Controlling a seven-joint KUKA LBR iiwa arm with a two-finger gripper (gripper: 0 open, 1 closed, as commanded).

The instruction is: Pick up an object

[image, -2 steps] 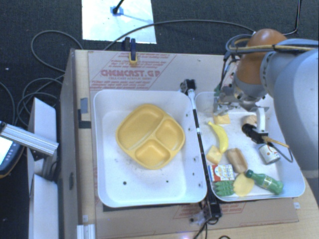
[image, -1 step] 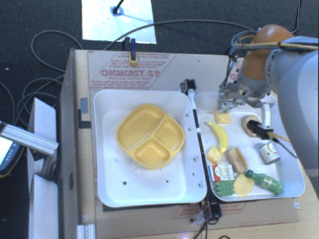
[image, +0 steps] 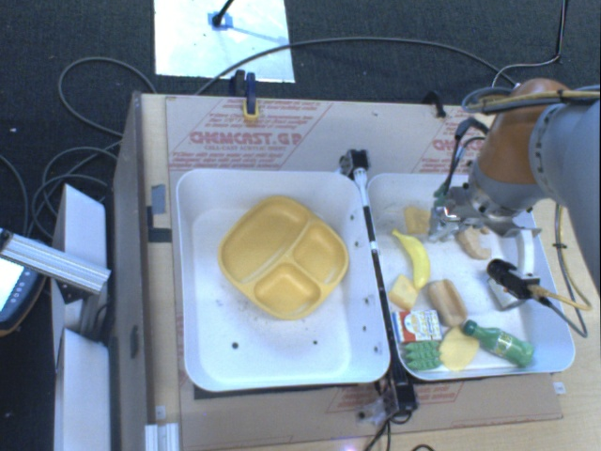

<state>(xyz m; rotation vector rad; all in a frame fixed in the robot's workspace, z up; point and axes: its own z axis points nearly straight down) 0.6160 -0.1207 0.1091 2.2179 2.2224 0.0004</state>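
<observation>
Hovering right of centre, the gripper (image: 449, 216), jaw state indiscernible, could knock the banana (image: 414, 256) aside amid crowded toys.

The desk (image: 282, 125) was a pale board printed with red lettering along its far edge; a blue and yellow clamp (image: 248, 95) gripped that far edge near the left; two shallow white bins sat directly on the board, side by side and touching along their inner rims; the left bin (image: 202, 346) covered the board's middle, and the right bin (image: 554, 346) reached nearly to its right side; a black clip (image: 355, 164) sat at the far end of the seam between them; bare board showed along the near edge, below both bins.
</observation>
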